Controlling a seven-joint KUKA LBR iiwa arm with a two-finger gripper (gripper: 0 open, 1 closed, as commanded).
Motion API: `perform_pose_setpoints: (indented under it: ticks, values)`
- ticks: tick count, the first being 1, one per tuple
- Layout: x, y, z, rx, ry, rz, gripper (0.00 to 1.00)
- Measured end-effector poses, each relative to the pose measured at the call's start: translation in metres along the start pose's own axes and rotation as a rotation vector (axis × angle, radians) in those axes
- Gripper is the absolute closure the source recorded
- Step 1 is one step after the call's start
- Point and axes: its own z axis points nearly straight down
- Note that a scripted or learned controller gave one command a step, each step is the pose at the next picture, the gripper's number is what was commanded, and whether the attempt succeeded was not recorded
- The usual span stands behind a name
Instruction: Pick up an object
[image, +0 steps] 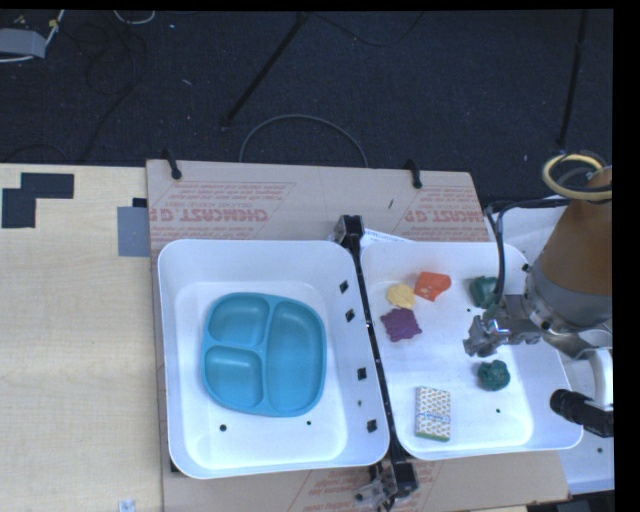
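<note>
In the left bin (180, 290), a smooth blue divided plate (265, 354).

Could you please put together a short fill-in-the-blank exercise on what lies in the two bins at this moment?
1. The blue divided plate lies in the ____ bin.
2. The purple object lies in the same bin as the orange object and the ____ object beside the orange one.
3. The gripper hangs over the ____ bin.
4. The plate has ____ compartments.

Missing words: left; yellow; right; three
</note>
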Motion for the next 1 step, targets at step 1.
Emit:
perform_pose_setpoints:
  ticks: [1]
  values:
    - [-0.0010,0.0010,-0.0472,0.000,-0.001,0.001,1.00]
